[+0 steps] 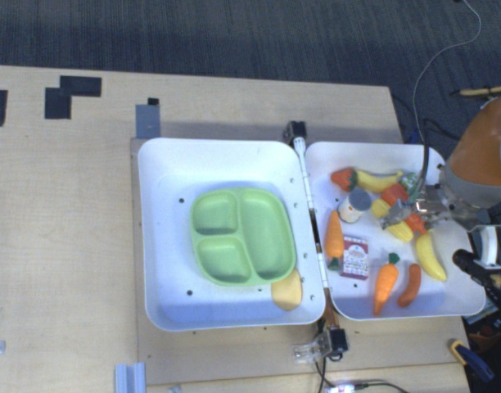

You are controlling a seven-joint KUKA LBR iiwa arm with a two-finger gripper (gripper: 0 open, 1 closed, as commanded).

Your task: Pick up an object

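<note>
The gripper point(403, 207) is lowered among toys in the right bin point(455, 305); its opening cannot be told. A yellow banana point(431, 256) lies just beneath-right of it, long axis running away downward.

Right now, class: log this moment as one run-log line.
tool: low in right bin, among toy food | grasp: unclear | green tray: left bin

2 bins sit side by side on the bench point(70, 244). A divided tray point(242, 236) lies in the left bin point(164, 178); toy foods point(381, 228) cluster in the right bin point(459, 297), with the gripper point(402, 207) among them
</note>
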